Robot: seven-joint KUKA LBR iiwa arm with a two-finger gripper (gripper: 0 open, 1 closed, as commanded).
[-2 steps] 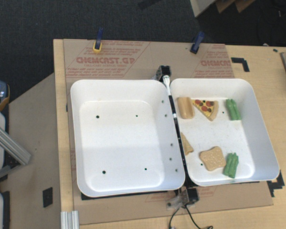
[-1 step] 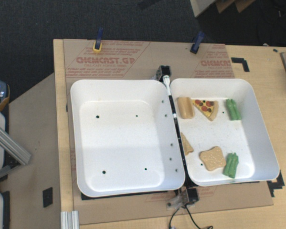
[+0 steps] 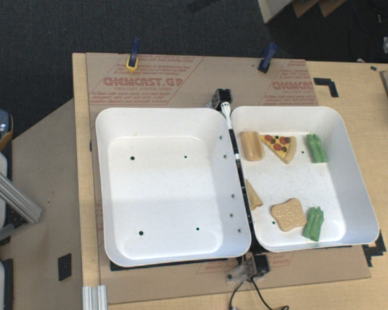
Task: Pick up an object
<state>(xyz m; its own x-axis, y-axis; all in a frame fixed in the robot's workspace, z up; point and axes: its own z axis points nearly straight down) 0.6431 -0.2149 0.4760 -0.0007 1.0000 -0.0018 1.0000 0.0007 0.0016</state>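
I am looking down at the surface (image 3: pixel 181 76), which carries two shallow white bins side by side. The left bin (image 3: pixel 116 128) shows bare white floor. The right bin (image 3: pixel 349 166) holds six toy food pieces. Along its far edge, from the inner wall outward, lie a tan bread roll (image 3: pixel 250 145), a pizza slice (image 3: pixel 279 146) and a green vegetable piece (image 3: pixel 316 148). Against the inner wall, midway down, sits a small tan wedge (image 3: pixel 252 196). Near the bin's near edge, a slice of toast (image 3: pixel 288 215) lies touching a second green vegetable piece (image 3: pixel 312 223) toward the near right corner.

I judge the pick has not begun: nothing is lifted, and every piece rests on the bin floor. I cannot tell how the jaws stand, nor how they sit relative to any piece. The next move, as I read it, calls for choosing a piece well apart from others; the pizza slice or the far green piece looks easiest, while the wedge is awkward against the wall.
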